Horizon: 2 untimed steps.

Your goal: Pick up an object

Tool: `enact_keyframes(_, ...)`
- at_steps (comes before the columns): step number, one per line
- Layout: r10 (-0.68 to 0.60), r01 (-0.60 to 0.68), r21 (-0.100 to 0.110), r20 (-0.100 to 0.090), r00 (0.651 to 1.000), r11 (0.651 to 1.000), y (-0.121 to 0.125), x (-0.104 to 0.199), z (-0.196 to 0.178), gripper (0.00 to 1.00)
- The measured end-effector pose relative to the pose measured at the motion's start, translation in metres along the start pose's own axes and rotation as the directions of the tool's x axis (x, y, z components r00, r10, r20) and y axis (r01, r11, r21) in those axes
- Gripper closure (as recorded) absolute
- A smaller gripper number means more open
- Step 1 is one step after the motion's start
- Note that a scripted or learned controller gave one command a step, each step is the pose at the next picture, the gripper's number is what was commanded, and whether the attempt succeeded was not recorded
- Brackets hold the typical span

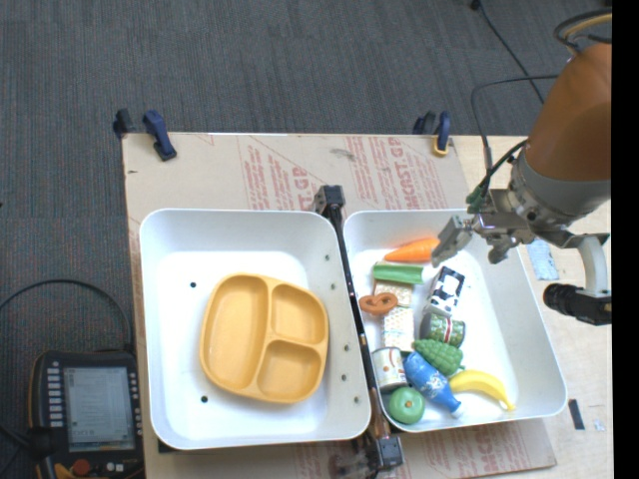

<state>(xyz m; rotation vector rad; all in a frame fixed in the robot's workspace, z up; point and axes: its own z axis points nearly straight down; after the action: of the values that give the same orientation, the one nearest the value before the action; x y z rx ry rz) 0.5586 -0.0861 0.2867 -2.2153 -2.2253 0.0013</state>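
Orange plastic carrot [411, 250] lies in the right shallow white bin [539, 367], just beside my tool [473, 243], its fingers spread wide, holding nothing.

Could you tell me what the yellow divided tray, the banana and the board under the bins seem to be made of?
Yellow divided tray: likely moulded plastic, with a smooth matte surface, rounded ridges and one even colour.
Banana: probably a plastic toy, uniformly bright yellow with a slight sheen.
Board: apparently cardboard, dull tan with red print, clamped at its far edge.
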Motion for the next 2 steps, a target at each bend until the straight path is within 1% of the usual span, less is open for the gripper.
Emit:
enact_keyframes(1,0.005,-0.005,0.003,-0.001,1.0,1.0,0.019,-0.061,0.146,0.0)
enact_keyframes(2,0.004,-0.004,-0.002,-0.001,1.0,1.0,0.044,-0.053,0.196,0.0)
